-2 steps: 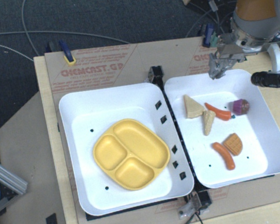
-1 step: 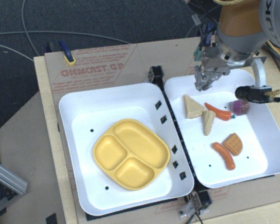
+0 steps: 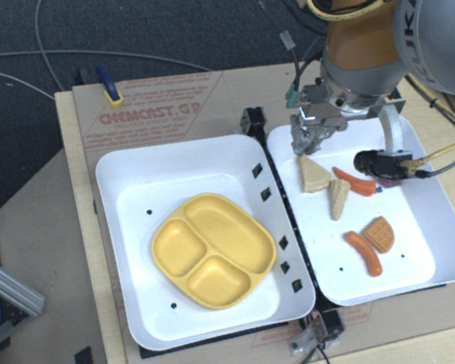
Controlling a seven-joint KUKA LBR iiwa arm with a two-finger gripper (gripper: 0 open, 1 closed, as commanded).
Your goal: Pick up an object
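My gripper hangs over the far left corner of the right bin, just above a tan wedge of bread. I see nothing held in it. A second tan wedge lies a little nearer, with an orange carrot-like piece beside it. Towards the bin's front lie a reddish sausage and a brown square cracker, touching or nearly so.
In the left bin a yellow divided plate takes up the middle. A black part with a cable hangs over the right bin behind the carrot piece. The arm's orange band rises over the far right corner.
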